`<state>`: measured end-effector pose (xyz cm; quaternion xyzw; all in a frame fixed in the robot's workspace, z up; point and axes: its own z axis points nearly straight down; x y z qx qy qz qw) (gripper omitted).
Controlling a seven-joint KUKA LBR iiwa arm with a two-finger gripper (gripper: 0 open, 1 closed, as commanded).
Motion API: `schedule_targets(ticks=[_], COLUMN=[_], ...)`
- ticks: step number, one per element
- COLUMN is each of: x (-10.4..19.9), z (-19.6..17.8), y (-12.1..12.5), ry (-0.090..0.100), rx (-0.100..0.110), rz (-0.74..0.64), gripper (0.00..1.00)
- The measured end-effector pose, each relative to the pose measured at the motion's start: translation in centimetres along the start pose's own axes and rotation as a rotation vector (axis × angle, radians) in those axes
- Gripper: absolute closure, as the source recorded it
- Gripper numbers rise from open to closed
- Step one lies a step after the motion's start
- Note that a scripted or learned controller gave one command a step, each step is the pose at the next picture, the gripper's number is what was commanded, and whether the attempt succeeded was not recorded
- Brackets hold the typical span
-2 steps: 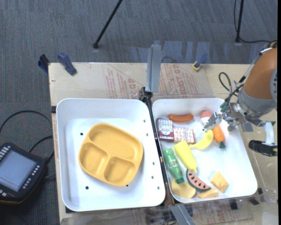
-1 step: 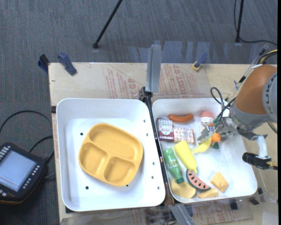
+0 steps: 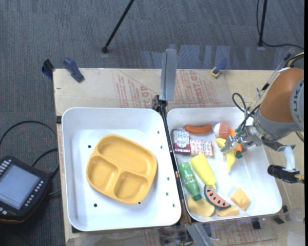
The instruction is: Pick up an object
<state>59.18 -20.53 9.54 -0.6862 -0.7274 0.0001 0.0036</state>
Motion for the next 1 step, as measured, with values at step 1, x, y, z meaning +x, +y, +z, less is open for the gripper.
schedule_targets(ticks=[1], x=[3.68], z=[-10.59], y=[1.79], ry=[-0.006], rx=[-0.016], rz=[0.095], gripper=[1.00])
